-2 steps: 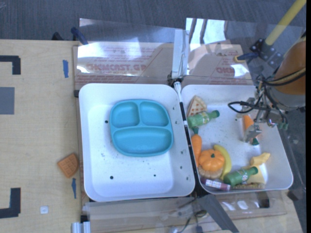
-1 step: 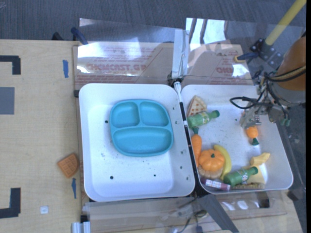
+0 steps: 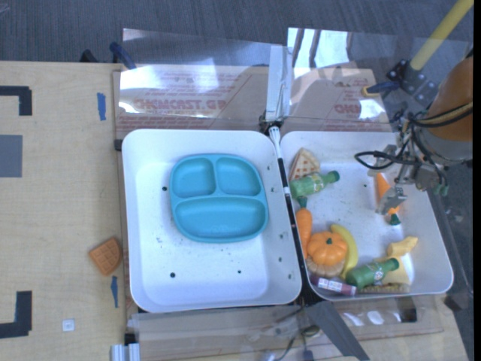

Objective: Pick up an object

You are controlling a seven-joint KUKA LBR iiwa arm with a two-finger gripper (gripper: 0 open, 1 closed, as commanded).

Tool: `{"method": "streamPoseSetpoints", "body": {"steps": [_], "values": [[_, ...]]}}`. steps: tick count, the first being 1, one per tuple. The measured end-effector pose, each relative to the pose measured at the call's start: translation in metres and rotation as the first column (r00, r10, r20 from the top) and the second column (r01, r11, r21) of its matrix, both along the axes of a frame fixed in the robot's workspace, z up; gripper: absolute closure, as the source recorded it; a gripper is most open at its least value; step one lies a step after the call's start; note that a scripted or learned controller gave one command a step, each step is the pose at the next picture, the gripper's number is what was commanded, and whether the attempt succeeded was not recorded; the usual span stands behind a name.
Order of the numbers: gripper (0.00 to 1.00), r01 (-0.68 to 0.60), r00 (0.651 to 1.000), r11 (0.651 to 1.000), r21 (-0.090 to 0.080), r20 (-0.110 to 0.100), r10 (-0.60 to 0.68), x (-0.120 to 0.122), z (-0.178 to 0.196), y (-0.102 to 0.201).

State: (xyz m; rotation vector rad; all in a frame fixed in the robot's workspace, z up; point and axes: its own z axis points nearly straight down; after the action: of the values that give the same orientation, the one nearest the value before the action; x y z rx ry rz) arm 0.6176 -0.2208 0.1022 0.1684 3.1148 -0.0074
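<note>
While hanging over the right shallow white plastic bin [image 3: 440,241] with the grey gripper [image 3: 392,201] just beside a small orange carrot-shaped toy [image 3: 382,183], grip open or closed impossible to tell, risks clipping the toy's edge, knocking it aside, and rising with nothing.

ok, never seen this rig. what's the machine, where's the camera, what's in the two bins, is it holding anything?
One fixed camera looks down at a slant on a bench with two shallow white bins. The robot arm, grey with an orange band, reaches in from the right; its gripper hangs over the right bin around something orange, but a firm hold can't be confirmed. The left bin holds a blue divided plate. The right bin holds toy food: a pumpkin, banana, carrot, two green bottles and a waffle wedge. A small waffle lies on the bench.
</note>
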Motion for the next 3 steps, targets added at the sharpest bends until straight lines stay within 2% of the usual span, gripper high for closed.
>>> {"method": "streamPoseSetpoints", "body": {"steps": [1,2,3], "values": [[0.00,0.023,1.000,1.000,0.004,-0.012,-0.023,-0.001,-0.014,-0.001],[1.00,0.021,1.000,1.000,-0.001,0.003,-0.021,0.003,0.001,0.000],[0.00,0.021,1.000,1.000,0.000,0.001,-0.021,0.003,0.000,0.000]]}}
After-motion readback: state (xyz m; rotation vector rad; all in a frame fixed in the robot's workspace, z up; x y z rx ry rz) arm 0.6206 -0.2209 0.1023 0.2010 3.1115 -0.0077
